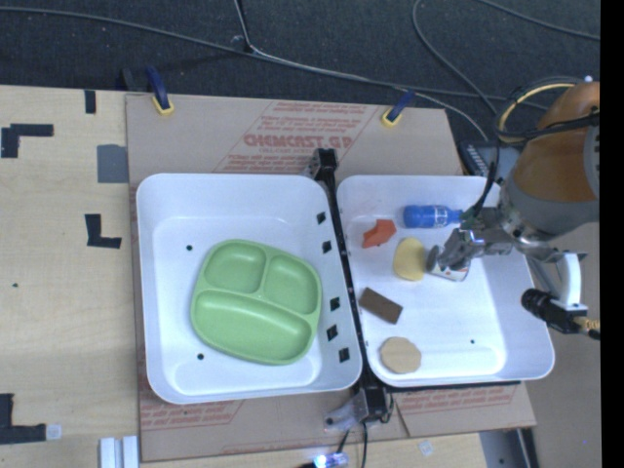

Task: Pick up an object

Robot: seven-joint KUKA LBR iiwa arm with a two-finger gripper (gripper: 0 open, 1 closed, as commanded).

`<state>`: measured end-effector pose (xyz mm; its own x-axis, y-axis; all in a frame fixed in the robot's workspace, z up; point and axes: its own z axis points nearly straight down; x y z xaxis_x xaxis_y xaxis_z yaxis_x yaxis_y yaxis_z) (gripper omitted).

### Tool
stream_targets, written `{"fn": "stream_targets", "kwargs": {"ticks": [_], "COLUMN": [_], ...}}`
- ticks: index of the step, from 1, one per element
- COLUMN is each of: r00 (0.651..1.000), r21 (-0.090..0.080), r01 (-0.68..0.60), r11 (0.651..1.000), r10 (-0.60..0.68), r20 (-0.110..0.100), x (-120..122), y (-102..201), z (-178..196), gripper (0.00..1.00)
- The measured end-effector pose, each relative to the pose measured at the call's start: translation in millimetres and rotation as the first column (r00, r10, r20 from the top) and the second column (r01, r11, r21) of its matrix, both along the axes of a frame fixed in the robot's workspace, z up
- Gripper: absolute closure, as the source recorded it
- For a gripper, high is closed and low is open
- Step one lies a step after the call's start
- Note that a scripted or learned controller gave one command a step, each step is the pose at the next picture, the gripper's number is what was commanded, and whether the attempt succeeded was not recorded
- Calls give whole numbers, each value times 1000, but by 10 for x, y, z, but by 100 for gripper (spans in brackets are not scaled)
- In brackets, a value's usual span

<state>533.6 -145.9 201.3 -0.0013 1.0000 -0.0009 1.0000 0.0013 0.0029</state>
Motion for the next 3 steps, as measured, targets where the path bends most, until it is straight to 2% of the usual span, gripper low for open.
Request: {"fn": "stream_targets", "kwargs": {"ticks": [1,2,3], "r00": [1000,1000,1000], "r21": [0,2,2], "r01": [0,-5,-5], "r11": [1000,1000,1000], "r10": [0,5,5], "r20": [-1,-3,-4], "x": [7,131,298], "y": [2,514,1035], "z": [249,323,192], "gripper": [100,100,100]}}
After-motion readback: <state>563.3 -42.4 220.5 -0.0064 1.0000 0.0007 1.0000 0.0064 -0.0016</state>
